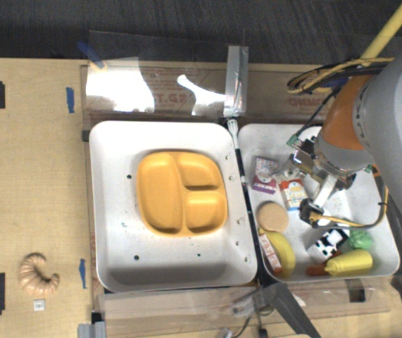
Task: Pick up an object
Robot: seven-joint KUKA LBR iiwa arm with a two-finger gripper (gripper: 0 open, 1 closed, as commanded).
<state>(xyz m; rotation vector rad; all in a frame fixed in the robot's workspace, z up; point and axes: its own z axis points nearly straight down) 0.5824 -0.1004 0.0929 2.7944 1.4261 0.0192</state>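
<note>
My gripper (pixel 308 174) hangs over the upper middle of the right bin (pixel 384 189), under the grey wrist with the orange band. Just left of it lie a purple and white packet (pixel 264 174) and a red and white packet (pixel 293 193). Below them sit a round tan disc (pixel 273 217) and a yellow banana (pixel 282 251). Towards the bin's front right are a black and white toy (pixel 329 243), a green piece (pixel 360 241) and a yellow bottle (pixel 350 262). Nothing shows as held.
The left bin (pixel 109 210) holds a yellow divided plate (pixel 181 192). A tan curled toy (pixel 39 273) lies on the bench at the far left, outside the bins. A metal divider (pixel 236 83) stands behind the bins.
</note>
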